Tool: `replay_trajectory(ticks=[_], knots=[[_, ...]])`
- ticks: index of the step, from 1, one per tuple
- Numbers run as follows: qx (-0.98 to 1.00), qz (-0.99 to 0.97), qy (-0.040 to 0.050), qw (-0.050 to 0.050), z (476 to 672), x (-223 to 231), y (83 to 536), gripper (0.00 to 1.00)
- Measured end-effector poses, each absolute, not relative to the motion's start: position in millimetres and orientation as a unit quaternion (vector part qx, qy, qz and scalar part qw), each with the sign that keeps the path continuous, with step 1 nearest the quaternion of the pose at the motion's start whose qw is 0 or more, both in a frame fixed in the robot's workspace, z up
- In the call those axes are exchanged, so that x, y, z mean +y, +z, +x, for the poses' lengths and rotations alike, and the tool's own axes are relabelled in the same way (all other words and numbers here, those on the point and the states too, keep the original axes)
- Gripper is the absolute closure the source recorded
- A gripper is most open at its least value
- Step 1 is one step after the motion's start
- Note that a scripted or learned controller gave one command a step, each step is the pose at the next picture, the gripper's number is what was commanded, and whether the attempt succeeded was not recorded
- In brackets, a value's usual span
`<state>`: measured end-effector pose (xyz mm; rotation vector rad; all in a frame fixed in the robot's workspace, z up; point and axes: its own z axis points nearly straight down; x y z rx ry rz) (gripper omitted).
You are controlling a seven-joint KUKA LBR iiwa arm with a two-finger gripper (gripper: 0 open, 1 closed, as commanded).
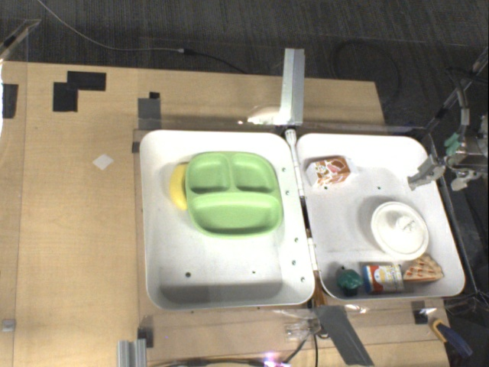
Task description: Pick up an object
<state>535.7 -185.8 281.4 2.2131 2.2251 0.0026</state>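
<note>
a: at the right edge of the frame, the gripper (458, 155) hung just past the right bin (359, 147); i couldn't tell its state.

b: and the objects?

a: left of it and lower, a white bowl (399, 228); a can (380, 277) below that.

We record a green tray (231, 193), a yellow item (177, 187) beneath it, a white bowl (399, 228), and a tan worktop (69, 228).
</note>
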Motion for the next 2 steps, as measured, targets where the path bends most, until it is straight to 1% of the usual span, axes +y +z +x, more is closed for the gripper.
replay_trajectory(ticks=[1,2], knots=[[0.755,0.656,0.0008,0.001,503.5,-123,157,0.00],[0.765,0.644,0.0029,0.005,546.1,-159,88,0.00]])
